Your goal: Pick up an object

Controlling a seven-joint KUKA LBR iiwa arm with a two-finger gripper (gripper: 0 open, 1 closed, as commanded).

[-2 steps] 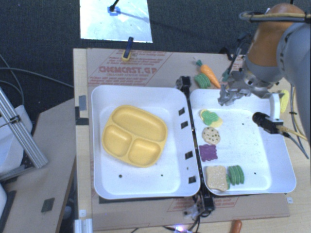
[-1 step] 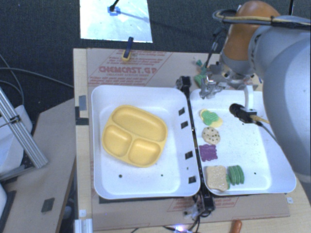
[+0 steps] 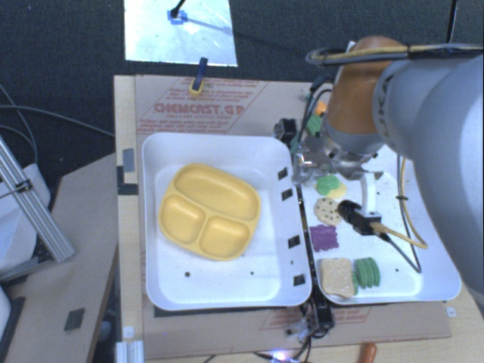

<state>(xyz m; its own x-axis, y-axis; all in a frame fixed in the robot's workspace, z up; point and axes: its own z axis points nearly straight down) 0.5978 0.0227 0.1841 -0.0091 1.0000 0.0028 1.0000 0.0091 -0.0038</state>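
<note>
Camera view | I see my gripper (image 3: 330,174) low in the right bin (image 3: 435,282), by the green piece (image 3: 330,184) | grip: can't tell | yellow tray (image 3: 209,210) in left bin (image 3: 159,278)

A single fixed camera looks down at a slant from above the counter (image 3: 227,97), far enough off to take in both shallow white plastic bins (image 3: 227,153) — one centre-left, one toward 3 o'clock. The bulky grey robot arm (image 3: 431,127) enters from 3 o'clock, close to the lens — it looms large.
</note>
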